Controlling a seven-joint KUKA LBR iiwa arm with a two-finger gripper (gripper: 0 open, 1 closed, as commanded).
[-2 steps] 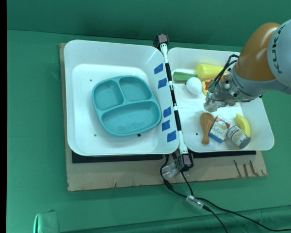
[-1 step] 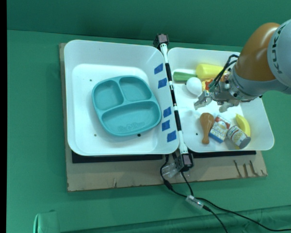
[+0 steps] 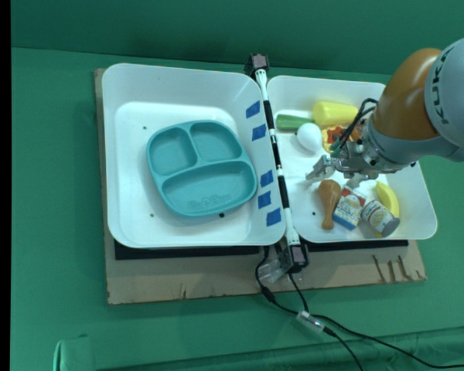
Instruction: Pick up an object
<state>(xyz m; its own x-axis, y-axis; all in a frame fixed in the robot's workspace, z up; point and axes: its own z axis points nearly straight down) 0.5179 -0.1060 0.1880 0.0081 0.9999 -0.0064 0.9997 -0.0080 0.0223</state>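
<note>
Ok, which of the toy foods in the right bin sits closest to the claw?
The brown drumstick, just below the claw. The white egg and yellow banana lie farther off.

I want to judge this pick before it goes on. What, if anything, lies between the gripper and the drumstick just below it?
Nothing visible does. The gripper hangs in the right bin just above the brown drumstick, with bare bin floor between them. The white egg and small carton lie to either side, not in the path.

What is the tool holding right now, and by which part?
Nothing visibly: the tool hovers above the drumstick in the right bin, with no object between its fingers.
</note>
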